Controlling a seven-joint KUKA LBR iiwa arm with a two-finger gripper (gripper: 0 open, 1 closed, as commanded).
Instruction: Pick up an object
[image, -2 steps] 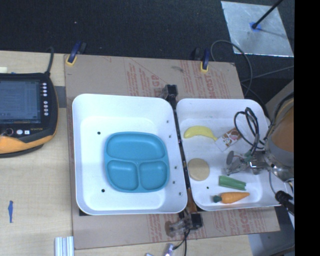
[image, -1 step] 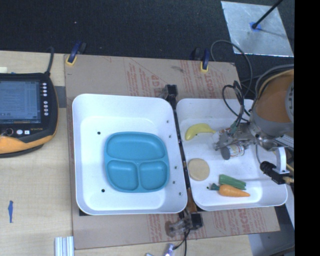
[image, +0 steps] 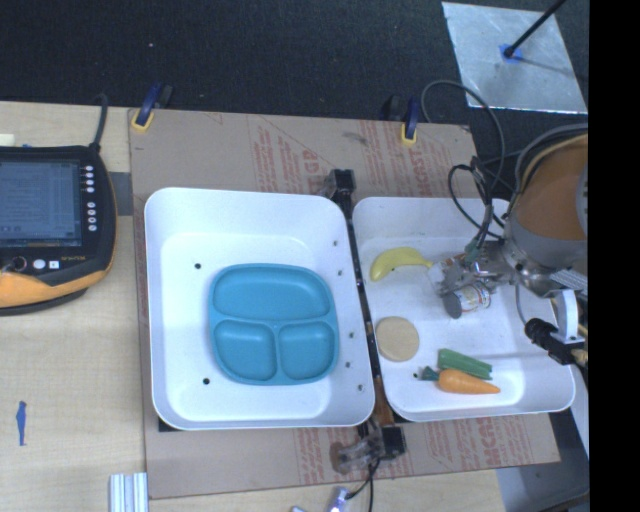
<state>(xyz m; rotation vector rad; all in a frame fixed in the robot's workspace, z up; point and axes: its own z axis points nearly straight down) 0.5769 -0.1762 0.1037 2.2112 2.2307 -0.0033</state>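
The banana (image: 398, 262), yellow and curved, lies in the upper left part of the right bin (image: 425, 305), near the wall that this bin shares with its neighbour. My gripper (image: 462, 292) sits low over the same bin, just to the right of the banana's right tip and apart from it. Wires and metal parts crowd the tool from this angle, so I cannot tell whether it is released or clenched, nor whether it touches the bin floor.

Below the banana, on the bin floor, rests a round tan disc (image: 397, 338), close to the left wall. Further right, near the bottom edge, lies an orange carrot (image: 467, 382), pointing right, with a green piece (image: 464, 363) just above it and touching it. Both are well apart from my tool.

My arm (image: 548, 200) comes in from the right, its orange band above the wrist, with dark cables looping over the top right corner of the bin.

The left bin (image: 180, 330) holds a blue divided plate (image: 272, 322), lying flat near its middle. Both bins stand on a brown cardboard sheet (image: 300, 150), held at its far edge by two clamps. On the bench to the far left lies a control pendant (image: 45, 225) with a screen.
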